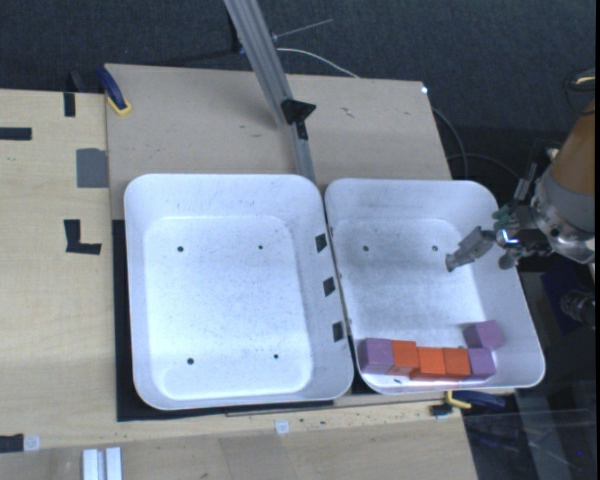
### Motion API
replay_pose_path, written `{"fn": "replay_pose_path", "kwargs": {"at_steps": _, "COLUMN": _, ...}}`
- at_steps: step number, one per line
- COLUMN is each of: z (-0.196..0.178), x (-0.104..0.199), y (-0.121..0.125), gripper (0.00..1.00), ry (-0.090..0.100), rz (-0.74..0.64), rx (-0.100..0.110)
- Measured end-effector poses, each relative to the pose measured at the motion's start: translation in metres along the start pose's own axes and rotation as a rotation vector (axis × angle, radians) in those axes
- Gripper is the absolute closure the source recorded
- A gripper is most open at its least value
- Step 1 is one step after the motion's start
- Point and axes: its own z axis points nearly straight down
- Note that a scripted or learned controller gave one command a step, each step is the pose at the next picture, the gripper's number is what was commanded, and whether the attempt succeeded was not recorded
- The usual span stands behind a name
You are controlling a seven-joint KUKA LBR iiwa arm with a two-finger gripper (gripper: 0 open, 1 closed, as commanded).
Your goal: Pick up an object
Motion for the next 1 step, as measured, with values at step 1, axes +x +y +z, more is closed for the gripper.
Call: {"fn": "replay_pose_path", "kwargs": {"at_steps": 1, "z": 0.0443, "x": 0.1137, "y": 0.0143, "gripper": 0.00, "ry": 0.003, "rz": -0.006, "rx": 0.004}}
